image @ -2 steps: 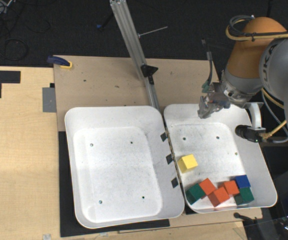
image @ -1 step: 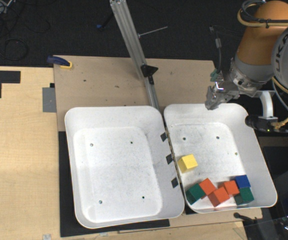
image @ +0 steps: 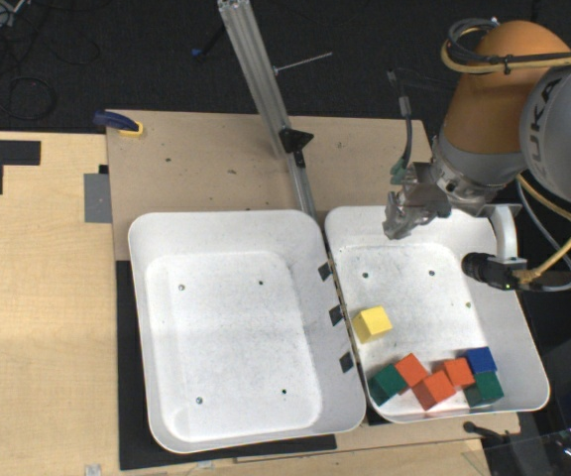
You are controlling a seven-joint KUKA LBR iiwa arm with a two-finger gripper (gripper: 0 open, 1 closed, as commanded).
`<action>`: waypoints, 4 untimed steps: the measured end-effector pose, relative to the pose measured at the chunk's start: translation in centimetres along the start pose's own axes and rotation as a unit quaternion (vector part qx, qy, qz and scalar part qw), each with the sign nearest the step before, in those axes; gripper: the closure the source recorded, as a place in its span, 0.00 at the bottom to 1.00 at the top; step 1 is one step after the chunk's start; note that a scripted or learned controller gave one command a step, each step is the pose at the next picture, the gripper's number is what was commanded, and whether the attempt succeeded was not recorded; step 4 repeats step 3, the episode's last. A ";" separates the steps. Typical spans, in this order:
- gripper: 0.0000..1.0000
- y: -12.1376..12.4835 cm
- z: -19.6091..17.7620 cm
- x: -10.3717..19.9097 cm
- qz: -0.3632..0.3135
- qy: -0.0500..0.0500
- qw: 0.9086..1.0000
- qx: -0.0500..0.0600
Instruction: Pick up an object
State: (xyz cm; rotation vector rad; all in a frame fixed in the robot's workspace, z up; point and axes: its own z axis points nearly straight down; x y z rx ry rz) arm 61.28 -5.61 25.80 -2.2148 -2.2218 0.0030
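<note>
Pale wooden bench under two white bins, dark floor and cables beyond. Left bin alongside right bin, touching along the shared wall, with a slanted metal rail rising behind them.

Gripper over the far edge of the right bin, toward its far-left corner. Apart or together: cannot tell from this angle. Nothing seen held.

Likeliest target: yellow block, a small bright cube, matte, hard-edged, lying alone just beside the right bin's left wall, about midway along it. Well apart from the gripper.

Other candidates crowded along the near edge toward the near-right corner: green block, three orange blocks, blue block, dark green block, several touching.

Risks, as judgement:
- Descent on the yellow block possibly fouled by the nearby wall, leaving the cube nudged rather than gripped.
- Cube turned slightly against the bin walls, so a poorly aligned closing might pinch corners and let it slip or spin out.
- Descent into the cluster liable to land on top of a block or scatter neighbours.
- Smooth bin floor: easy sliding under any glancing touch.
</note>
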 end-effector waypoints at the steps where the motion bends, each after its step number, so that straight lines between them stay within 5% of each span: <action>1: 1.00 -2.2 1.2 5.5 0.000 0.000 1.000 0.001; 3: 1.00 -7.4 2.1 13.3 0.000 0.000 1.000 0.002; 4: 1.00 -7.4 2.1 13.3 0.000 0.000 1.000 0.002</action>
